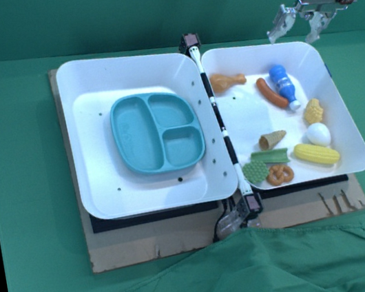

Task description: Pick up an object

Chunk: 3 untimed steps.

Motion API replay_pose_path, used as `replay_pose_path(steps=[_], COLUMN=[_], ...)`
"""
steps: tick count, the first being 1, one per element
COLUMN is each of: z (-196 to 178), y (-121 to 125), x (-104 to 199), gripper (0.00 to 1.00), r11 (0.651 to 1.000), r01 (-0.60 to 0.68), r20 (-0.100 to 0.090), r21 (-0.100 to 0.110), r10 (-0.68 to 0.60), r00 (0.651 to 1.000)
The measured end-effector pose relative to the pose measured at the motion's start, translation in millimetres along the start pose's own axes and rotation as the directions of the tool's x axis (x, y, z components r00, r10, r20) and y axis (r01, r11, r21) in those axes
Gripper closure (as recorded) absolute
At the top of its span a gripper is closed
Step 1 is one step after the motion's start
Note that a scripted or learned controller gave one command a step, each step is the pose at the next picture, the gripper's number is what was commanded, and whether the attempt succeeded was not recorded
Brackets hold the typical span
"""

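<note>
My gripper (296, 29) hangs open above the far edge of the right bin (344, 113), with nothing between its fingers. Below it in that bin lie a blue bottle (283, 85), a red sausage (271, 92) and a chicken drumstick (226, 81). Nearer the front are a corn piece (313, 111), a white egg (317, 133), a yellow corn cob (316, 153), an ice cream cone (272, 139), green vegetable pieces (264, 164) and a pretzel (280, 175).
The left bin (82, 89) holds a teal divided plate (157, 131). A black-and-white divider (217, 122) runs between the bins. Both bins rest on cardboard (151, 246) over green cloth, which folds up at the front (260, 268).
</note>
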<state>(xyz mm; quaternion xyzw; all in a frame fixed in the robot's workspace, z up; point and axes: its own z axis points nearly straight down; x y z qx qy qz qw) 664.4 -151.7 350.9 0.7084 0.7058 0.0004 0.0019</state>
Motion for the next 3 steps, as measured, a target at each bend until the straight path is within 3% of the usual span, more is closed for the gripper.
replay_pose_path(steps=[1,2,3], z=[92.5,168.6,154.2], y=[28.8,35.3,36.4], x=[-37.5,-14.1,-6.2], gripper=[0.00,0.00,1.00], r11=[1.000,1.000,1.000], r01=[-0.003,0.003,0.008], r20=[0.001,0.000,-0.017], r21=[0.008,0.010,0.016], r10=[0.003,-0.003,-0.007], r00=[1.000,1.000,1.000])
